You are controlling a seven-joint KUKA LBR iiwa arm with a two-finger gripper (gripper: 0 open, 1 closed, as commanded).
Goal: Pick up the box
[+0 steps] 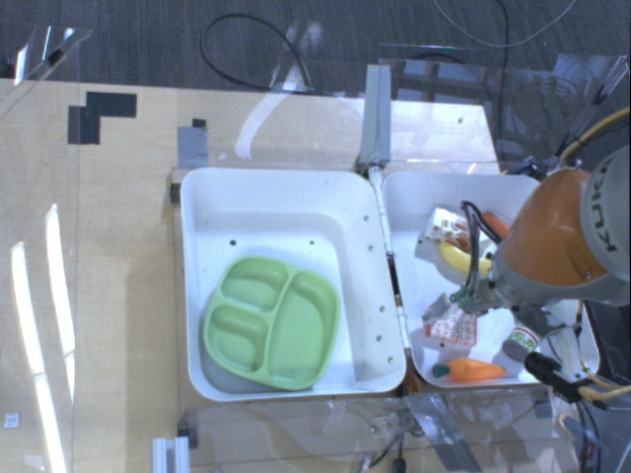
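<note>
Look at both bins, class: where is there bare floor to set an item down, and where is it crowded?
Left bin: bare floor along the far wall behind the green tray, and a strip between tray and divider. Right bin: only its far-left corner is bare; the packets, banana, carrot and the arm crowd the rest.

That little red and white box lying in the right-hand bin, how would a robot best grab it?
From straight above, closing across the box's shorter width. It appears to lie flat and slightly tilted on the right bin's floor, top face exposed. The carrot sits close below it, so fingers should avoid that side.
</note>
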